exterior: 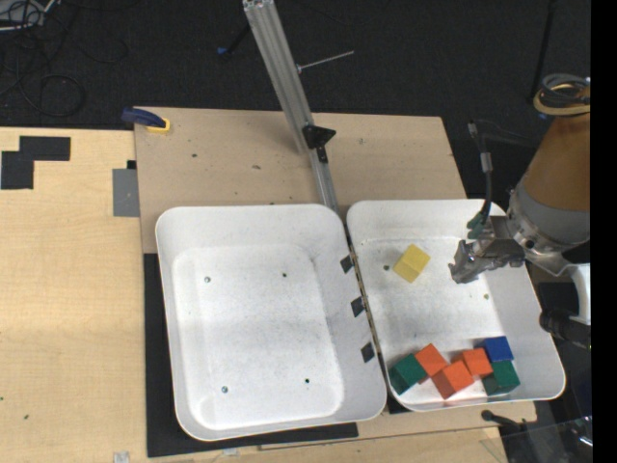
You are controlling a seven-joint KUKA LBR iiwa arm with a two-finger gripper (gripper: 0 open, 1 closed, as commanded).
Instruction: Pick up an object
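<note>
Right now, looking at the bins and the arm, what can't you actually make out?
- Pincer, camera view: small and dark, so whether it is open or shut cannot be told.
- Arm, camera view: cut off by the right edge above the orange band.
- Block pile in the right bin, camera view: blocks crowd and overlap, so the exact count is unclear.
- Yellow block: its far faces are hidden.

We note open floor around the yellow block point(413, 262) in the right bin point(386, 222); clustered blocks point(455, 367) crowd its near edge.
</note>
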